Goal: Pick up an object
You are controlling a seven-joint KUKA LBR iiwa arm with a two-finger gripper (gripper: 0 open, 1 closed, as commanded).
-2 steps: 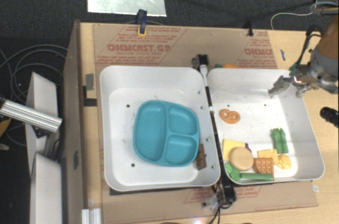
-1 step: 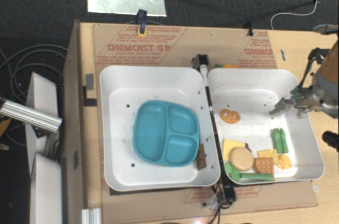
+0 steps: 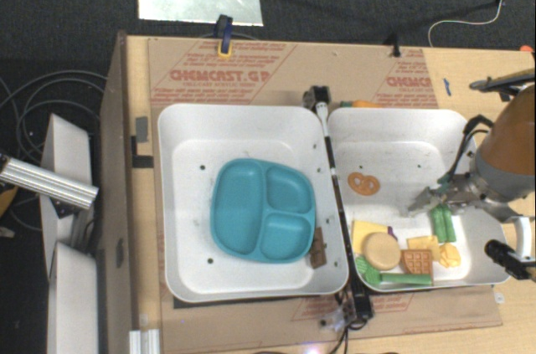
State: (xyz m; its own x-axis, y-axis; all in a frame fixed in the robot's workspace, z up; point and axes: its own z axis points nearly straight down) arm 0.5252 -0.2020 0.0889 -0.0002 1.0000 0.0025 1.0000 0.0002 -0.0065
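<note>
My jaws: I hang low in the right bin (image 3: 402, 126), gripper (image 3: 434, 200) near its right wall; my two fingers look spread, with nothing visibly between them

Nearest thing: a green stick-shaped piece (image 3: 442, 224) lies just below my fingertips, close to the right wall; whether I touch it I cannot tell

Other candidates: a pretzel (image 3: 363, 184) alone on bare floor to my left; a round tan bun (image 3: 382, 251), a waffle (image 3: 417, 262) and yellow pieces (image 3: 449, 254) crowded along the near edge

Left bin: a teal divided plate (image 3: 261, 210), well apart from me; a small brown piece (image 3: 318, 248) at the divider

Step in hand: I judge it is settling over the green piece before closing

Doing it well: centre on its middle; straddle its narrow width; descend fully to the floor; close only once both fingers clear its sides; avoid the wall and the crowded pile
</note>
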